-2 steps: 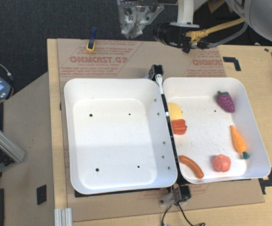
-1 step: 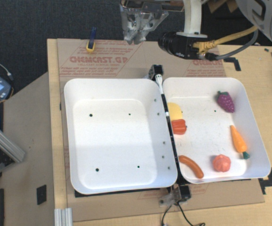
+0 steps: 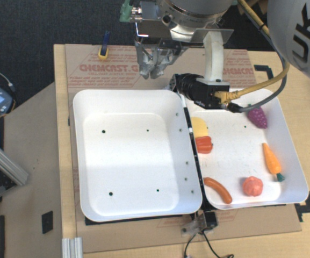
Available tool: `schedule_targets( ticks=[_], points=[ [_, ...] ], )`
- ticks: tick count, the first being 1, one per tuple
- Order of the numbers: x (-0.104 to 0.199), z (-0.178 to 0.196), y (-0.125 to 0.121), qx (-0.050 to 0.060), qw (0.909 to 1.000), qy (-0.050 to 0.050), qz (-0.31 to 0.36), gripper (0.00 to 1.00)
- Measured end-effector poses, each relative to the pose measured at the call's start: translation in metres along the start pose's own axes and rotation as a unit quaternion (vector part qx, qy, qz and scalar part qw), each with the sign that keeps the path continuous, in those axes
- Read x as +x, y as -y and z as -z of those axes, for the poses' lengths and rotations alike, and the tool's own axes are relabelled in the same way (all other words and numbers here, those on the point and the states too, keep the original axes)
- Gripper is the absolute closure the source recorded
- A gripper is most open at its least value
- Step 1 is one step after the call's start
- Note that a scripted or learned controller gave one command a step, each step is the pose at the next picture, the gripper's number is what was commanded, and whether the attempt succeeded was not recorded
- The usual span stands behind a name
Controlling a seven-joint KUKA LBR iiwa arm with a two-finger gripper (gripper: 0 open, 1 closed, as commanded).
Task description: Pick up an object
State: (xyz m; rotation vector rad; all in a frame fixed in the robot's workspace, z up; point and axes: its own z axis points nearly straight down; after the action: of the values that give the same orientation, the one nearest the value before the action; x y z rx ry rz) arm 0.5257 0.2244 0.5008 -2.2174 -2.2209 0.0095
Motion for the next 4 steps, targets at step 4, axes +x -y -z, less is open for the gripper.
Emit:
schedule_targets(
  ticks=[4],
  points=[
    [0.000, 0.002, -0.037, 0.000, 1.0000, 0.000, 0.000, 1.00]
  ],
)
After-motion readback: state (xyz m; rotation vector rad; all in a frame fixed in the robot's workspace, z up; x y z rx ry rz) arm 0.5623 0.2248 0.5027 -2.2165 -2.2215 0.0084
